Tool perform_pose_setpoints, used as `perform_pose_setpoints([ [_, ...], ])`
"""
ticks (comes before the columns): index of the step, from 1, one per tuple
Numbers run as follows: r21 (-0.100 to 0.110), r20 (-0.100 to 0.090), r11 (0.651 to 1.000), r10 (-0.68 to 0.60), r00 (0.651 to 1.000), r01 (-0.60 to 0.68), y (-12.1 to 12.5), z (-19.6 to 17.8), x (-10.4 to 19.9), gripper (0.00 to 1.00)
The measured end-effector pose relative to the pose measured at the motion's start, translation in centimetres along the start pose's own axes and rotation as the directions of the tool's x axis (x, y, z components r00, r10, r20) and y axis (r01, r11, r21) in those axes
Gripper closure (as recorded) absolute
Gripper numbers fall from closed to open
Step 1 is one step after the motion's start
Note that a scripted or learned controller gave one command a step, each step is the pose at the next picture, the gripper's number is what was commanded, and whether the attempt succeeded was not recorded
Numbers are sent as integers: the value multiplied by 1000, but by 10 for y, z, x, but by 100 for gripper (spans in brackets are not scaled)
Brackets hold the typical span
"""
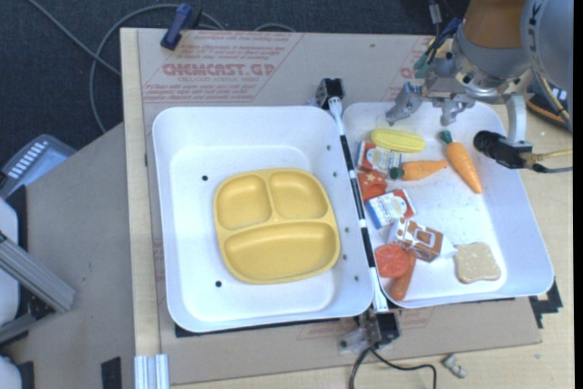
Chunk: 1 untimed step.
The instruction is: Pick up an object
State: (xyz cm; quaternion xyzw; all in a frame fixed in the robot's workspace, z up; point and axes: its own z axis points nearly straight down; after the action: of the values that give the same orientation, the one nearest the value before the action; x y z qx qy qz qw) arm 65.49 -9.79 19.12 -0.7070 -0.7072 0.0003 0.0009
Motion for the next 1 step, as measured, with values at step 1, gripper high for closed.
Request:
perform_pose_setpoints([
  [1,1,1,1000,2,1000,-2,-15,62,-91,0],
])
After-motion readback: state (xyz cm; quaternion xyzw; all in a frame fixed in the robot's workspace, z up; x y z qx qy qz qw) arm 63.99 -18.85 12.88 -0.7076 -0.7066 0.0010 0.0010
